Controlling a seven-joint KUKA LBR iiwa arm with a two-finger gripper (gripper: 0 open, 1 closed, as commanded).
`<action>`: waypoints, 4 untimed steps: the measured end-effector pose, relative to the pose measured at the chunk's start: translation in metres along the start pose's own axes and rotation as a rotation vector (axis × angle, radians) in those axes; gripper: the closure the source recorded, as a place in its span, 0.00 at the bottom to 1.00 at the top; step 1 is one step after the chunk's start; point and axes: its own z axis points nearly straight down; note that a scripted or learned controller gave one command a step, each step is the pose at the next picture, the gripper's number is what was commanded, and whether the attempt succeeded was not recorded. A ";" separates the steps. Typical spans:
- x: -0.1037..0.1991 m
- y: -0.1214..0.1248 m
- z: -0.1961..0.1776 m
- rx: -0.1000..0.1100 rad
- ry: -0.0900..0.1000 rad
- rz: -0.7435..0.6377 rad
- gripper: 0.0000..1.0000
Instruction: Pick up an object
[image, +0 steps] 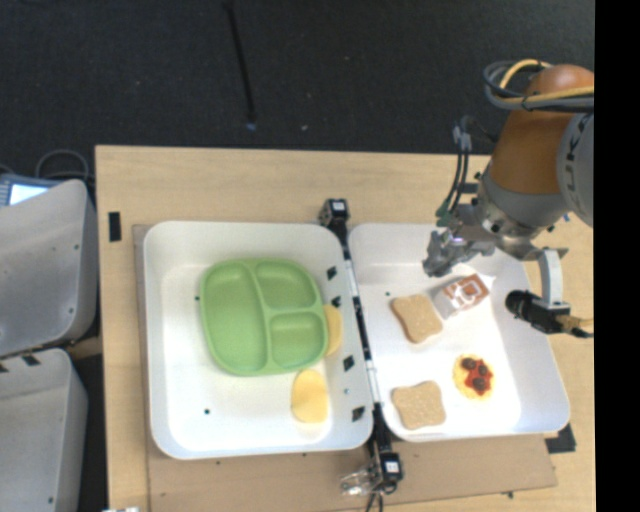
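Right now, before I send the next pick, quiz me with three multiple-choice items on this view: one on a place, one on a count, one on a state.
1. Where does the green tray lie?
A. left bin
B. right bin
C. bare bench

2. How many bread slices lie in the right bin?
A. one
B. two
C. four

3. How does the green tray sit?
A. flat, compartments up
B. on edge
C. upside down

Answers: 1 A, it lies inside the left bin. 2 B, one slice sits mid-bin and one near the front. 3 A, its three compartments face the camera.
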 end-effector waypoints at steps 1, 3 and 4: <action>0.046 0.005 0.002 0.000 0.001 -0.001 1.00; 0.136 0.024 0.006 -0.001 0.000 -0.001 1.00; 0.187 0.043 -0.006 -0.003 0.002 -0.001 1.00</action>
